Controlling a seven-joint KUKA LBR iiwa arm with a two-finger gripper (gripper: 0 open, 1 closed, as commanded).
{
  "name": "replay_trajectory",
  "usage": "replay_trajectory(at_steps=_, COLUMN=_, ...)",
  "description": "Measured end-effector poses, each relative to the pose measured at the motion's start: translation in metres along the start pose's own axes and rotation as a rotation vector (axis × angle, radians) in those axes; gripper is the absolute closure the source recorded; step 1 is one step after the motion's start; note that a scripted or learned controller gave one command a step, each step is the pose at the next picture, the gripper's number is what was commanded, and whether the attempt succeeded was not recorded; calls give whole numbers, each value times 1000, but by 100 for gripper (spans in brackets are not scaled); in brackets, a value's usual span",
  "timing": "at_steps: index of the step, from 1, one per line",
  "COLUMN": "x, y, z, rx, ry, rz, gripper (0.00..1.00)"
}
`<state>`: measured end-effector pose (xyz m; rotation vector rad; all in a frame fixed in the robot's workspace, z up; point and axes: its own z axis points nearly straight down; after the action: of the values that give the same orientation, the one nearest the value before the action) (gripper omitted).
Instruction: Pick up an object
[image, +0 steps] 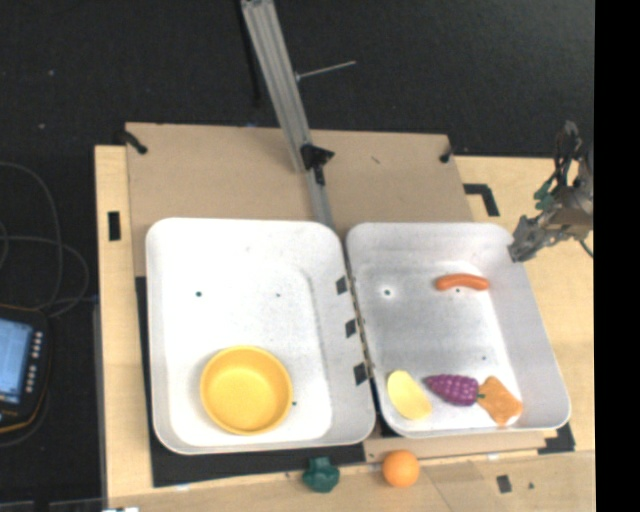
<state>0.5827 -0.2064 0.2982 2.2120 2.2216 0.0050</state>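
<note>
Inside right bin (520, 300): four toy foods; one yellow bowl (246, 389) left; fingers' (524, 244) state unclear.

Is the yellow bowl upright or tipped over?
Upright: the round yellow plastic bowl sits in the left white bin, its open mouth facing up.

Gripper (528, 243) — arm cut off at right edge
</note>
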Motion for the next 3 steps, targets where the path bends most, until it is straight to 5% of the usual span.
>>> replay_trajectory(at_steps=3, x=148, y=13, z=6, rx=5, ry=2, rz=-2, gripper=100)
